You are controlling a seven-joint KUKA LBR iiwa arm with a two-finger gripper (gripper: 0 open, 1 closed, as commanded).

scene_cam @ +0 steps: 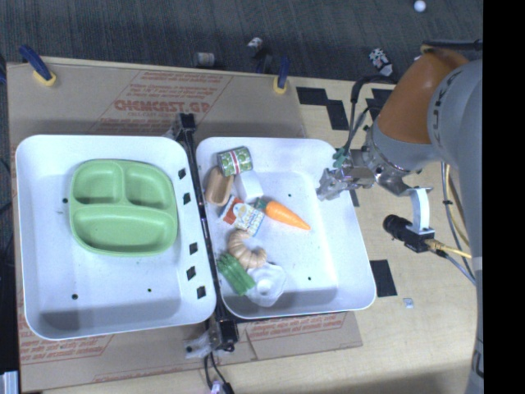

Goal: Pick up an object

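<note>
Two white bins [49, 302], one green tray [123, 206], one carrot [286, 214] (right bin), gripper [332, 183]

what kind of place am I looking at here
Most likely a robotics lab bench for grasping trials. A grey arm with an orange band brings its claw over the right white bin of toy food, like a carrot; clamps hold the cardboard down.

Bench [426, 318] bears cardboard sheet [156, 97] (two white bins [41, 302] atop).
</note>
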